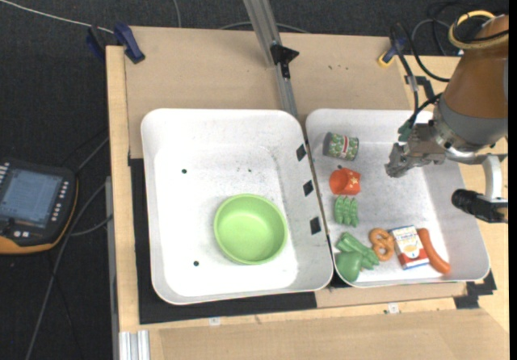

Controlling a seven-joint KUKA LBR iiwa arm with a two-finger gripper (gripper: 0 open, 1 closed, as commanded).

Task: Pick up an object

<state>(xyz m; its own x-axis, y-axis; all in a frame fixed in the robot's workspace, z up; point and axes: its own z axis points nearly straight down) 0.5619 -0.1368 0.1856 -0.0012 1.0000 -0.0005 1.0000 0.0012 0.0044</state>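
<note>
Your gripper (401,163) hovers in the right bin (452,270); whether it grasps anything, I cannot tell. The can (341,145) lies just left.

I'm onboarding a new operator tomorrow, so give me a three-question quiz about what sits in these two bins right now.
1. True or false: the green bowl lies in the same bin as the small can.
2. Which item lies nearest the gripper? A) the small can B) the pretzel C) the green bowl
3. Fill in: the carrot lies just to the camera view's right of the small ____.

Key
1. False: the bowl is alone in the left bin; the can is in the right bin.
2. A
3. carton
</note>
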